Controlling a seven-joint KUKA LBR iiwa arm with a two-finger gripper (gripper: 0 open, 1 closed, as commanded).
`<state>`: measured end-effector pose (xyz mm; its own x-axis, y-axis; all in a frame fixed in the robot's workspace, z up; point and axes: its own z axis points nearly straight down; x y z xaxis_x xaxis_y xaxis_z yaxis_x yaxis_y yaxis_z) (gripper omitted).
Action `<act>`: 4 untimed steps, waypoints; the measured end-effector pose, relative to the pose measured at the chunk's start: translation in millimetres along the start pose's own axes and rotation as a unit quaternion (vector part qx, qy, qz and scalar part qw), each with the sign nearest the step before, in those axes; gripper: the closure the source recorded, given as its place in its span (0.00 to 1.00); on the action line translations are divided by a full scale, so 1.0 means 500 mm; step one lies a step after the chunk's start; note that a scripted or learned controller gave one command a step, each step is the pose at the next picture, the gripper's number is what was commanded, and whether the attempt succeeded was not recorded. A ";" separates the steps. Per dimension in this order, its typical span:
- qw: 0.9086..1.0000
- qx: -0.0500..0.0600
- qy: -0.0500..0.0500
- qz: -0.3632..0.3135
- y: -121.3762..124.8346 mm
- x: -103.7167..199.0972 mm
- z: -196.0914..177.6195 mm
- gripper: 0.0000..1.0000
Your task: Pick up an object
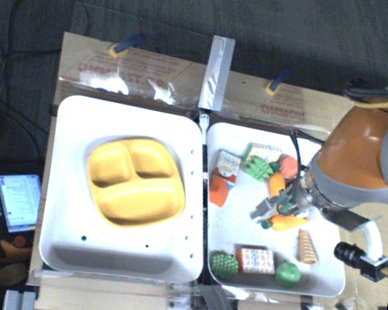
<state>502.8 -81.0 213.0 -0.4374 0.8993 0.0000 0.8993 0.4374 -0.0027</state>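
- Fingers [258, 214]: slightly apart with nothing seen between them, pointing left and toward the near side, low over the middle of the right bin.
- Right bin [234, 233]: holds all the small items; bare floor lies just left of the fingers.
- Orange piece [292, 223]: the likeliest object to pick. It lies just right of the fingers, beside them rather than between them, with its long axis roughly left to right.
- Ridged cone [306, 247]: a little nearer and further right, apart from the fingers.
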 end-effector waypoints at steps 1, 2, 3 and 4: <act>1.000 0.000 -0.001 -0.028 0.199 0.007 -0.051 1.00; 1.000 0.000 -0.002 0.002 0.324 -0.004 -0.085 1.00; 1.000 0.001 -0.001 0.028 0.195 -0.110 0.042 1.00; 0.997 0.000 0.000 0.079 0.136 0.044 0.007 1.00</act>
<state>554.2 -31.7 209.1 -0.2912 0.9567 -0.0001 0.9567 0.2912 -0.0034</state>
